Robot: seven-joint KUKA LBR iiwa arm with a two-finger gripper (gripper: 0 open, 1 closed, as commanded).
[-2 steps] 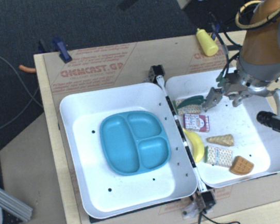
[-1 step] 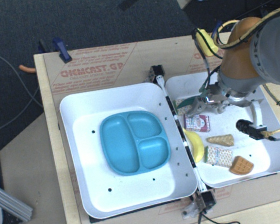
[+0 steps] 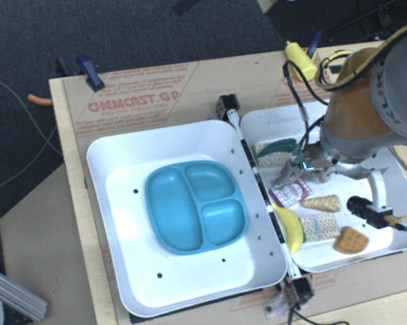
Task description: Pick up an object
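1. A brown worktop (image 3: 82, 214) printed with red lettering carries two shallow white bins side by side.
2. The left bin (image 3: 130, 282) holds a blue divided plate (image 3: 195, 205), lying flat near its middle, with three compartments facing up.
3. A black clamp (image 3: 228, 106) sits at the top of the seam between the bins.
4. The right bin (image 3: 273, 119) holds a cluster of small things. A yellow banana (image 3: 292, 229) lies against its left wall, near the lower corner.
5. Just right of the banana lie a pale speckled packet (image 3: 319, 225), a tan wedge (image 3: 322, 203) above it, and a pink-and-white wrapper (image 3: 287, 195) up and to the left.
6. A waffle-like brown piece (image 3: 351, 240) rests near the bin's lower edge.
7. A green item (image 3: 276, 149) lies near the bin's upper left, partly under cables.
8. The gripper (image 3: 295, 169) is low over the cluster, just above the wrapper; whether the jaws are wide or narrow cannot be told, and nothing is seen held.
9. The grey arm (image 3: 397, 91), with its orange band (image 3: 350, 102), covers the bin's upper right.
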